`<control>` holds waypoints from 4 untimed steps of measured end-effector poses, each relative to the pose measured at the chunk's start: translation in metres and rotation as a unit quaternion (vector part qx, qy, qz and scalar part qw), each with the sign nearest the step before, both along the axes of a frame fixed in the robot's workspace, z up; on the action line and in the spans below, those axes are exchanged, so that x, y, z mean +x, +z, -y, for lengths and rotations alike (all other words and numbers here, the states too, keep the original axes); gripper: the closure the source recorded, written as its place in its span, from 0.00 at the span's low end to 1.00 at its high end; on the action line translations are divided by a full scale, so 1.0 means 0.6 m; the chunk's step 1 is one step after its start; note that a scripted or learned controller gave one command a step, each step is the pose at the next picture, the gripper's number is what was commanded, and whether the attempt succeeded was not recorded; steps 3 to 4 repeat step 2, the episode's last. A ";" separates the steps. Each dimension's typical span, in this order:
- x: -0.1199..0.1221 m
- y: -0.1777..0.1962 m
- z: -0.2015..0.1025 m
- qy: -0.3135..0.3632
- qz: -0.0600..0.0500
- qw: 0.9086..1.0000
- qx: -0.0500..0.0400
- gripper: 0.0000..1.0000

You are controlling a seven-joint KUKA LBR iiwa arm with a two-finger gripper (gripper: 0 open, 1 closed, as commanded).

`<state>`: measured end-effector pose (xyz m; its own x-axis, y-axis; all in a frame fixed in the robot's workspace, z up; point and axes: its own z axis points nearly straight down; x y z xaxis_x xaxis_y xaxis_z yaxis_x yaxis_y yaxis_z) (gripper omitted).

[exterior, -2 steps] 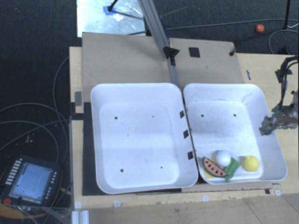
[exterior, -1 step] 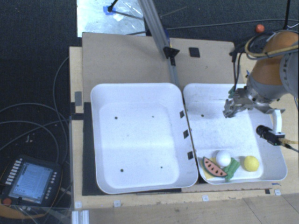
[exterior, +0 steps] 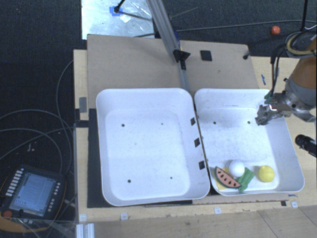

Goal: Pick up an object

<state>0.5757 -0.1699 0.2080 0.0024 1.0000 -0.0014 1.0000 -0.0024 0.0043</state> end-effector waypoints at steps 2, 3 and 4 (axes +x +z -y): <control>0.103 0.000 -0.126 0.005 -0.002 1.000 0.002 1.00; 0.103 0.000 -0.126 0.005 -0.002 1.000 0.002 1.00; 0.103 0.000 -0.126 0.005 -0.002 1.000 0.002 1.00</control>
